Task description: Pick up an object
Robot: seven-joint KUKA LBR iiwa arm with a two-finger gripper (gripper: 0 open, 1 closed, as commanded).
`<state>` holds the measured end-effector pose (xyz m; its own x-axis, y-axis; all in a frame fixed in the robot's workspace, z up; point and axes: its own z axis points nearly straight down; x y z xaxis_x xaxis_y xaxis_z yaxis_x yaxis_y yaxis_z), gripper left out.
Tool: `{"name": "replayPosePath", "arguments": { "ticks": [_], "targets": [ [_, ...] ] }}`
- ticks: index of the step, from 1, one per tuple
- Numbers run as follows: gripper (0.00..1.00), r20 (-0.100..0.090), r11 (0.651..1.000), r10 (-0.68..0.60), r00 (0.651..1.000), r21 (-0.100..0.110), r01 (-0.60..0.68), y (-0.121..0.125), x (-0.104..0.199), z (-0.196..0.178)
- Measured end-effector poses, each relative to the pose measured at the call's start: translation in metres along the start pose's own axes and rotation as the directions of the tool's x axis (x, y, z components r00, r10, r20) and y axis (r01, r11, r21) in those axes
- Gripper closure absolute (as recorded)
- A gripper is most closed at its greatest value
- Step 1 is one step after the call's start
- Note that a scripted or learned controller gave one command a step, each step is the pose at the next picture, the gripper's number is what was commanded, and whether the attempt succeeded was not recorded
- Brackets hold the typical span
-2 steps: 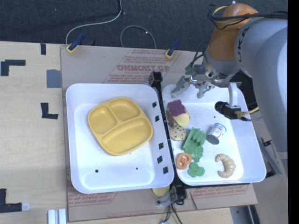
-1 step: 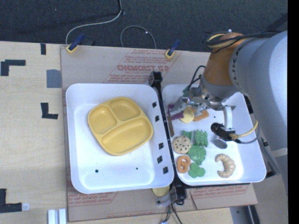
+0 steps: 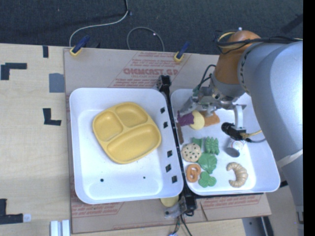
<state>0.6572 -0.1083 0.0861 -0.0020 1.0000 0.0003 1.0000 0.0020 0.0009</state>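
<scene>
The tool (image 3: 199, 113) hovers over a pale yellow toy (image 3: 197, 120); its state is unclear, so centre before closing.

I see a divided plate (image 3: 127, 132) in the left bin (image 3: 78, 146); toy foods (image 3: 206, 156) fill the right bin (image 3: 266, 166).

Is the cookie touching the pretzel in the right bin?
Apart. The camera view shows a strip of white bin floor between the cookie above and the pretzel below.
</scene>
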Motion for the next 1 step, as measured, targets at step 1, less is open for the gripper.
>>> {"name": "replayPosePath", "arguments": {
  "ticks": [1],
  "targets": [
    [0.00,0.006,1.000,0.000,1.000,-0.011,0.000,-0.0040,0.0038,-0.0029]
  ]
}}
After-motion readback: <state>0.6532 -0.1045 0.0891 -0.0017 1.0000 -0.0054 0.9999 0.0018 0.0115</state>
